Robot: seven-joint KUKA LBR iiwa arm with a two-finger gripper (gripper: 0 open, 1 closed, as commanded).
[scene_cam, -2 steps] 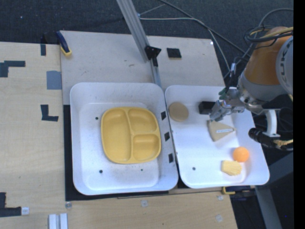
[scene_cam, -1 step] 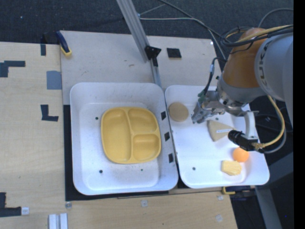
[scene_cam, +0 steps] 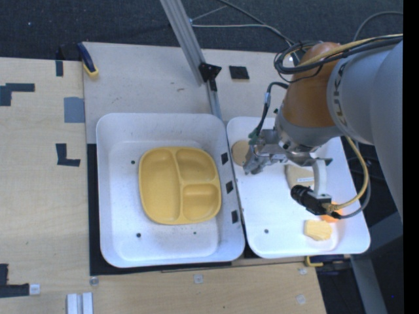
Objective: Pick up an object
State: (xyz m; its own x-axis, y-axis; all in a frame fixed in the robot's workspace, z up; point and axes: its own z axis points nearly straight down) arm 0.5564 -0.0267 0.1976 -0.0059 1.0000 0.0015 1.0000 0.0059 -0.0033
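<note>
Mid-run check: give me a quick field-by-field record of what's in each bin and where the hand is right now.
left bin: holds one yellow divided tray, lying flat near the bin's middle
right bin: holds a small yellow block near its front right corner, and a tan object by its left wall, partly hidden by the hand
hand: low over the left part of the right bin, beside the tan object
hand state: cannot tell
arm: reaches in from the right, above the right bin
held object: none visible

Even overhead light, mild glare on white bins [scene_cam: 163, 126], soft shadows, slightly grainy focus
</note>
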